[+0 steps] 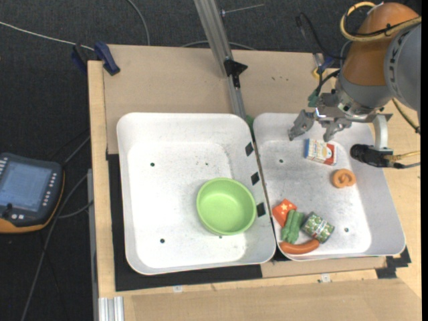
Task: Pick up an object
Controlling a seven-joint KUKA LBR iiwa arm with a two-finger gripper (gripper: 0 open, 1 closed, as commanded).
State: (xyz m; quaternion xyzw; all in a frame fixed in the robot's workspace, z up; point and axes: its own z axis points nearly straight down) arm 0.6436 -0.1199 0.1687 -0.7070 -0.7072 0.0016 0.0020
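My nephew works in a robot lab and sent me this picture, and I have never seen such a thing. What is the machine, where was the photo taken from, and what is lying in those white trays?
The photo comes from one camera fixed above a wooden bench, looking down at a slant. The grey and orange machine at the right is a robot arm. At its end is a two-finger gripper, spread open above the far end of the right bin; nothing is between its fingers.

Two shallow white bins sit side by side. The left bin holds a green bowl. The right bin holds a small white and red carton just beside the gripper, an orange ring-shaped toy, and near the front a cluster of a red piece, a green vegetable-like toy, a small can and an orange sausage-like toy.

The arm's job is to pick up an object.
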